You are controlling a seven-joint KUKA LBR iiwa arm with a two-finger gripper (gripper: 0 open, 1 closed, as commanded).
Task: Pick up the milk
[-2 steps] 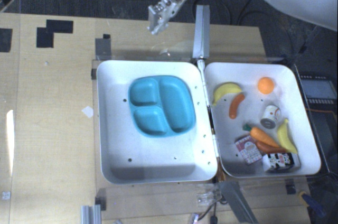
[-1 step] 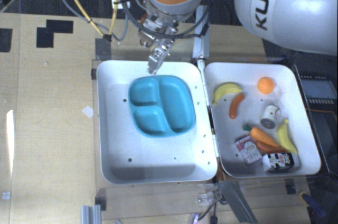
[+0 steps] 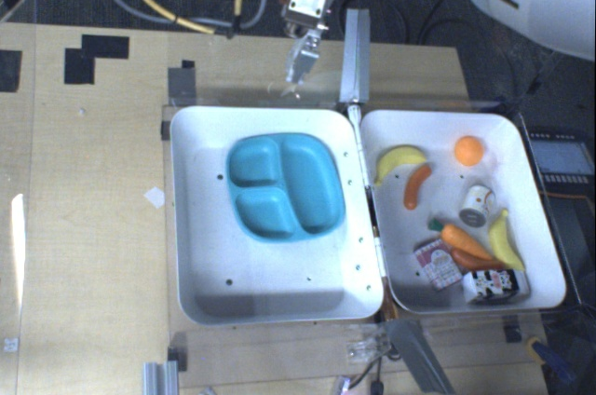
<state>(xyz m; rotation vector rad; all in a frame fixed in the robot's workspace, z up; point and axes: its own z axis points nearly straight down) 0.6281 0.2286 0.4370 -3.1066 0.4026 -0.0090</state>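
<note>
1. My gripper point(image 3: 304, 60): above the left bin's point(image 3: 200, 225) far rim; finger state, cannot tell.
2. Milk point(image 3: 490, 286): right bin's point(image 3: 549, 235) near corner, beside the carrot point(image 3: 463, 241).
3. Blue tray point(image 3: 284, 185): in the left bin.

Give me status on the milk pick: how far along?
Done: nothing visible yet. The milk carton lies in the near corner of the right bin, beside the carrot and banana. In hand: the gripper hangs above the bench behind the left bin, nothing between its fingers. Left: cross to the right bin, descend on the carton, grasp, lift.
</note>
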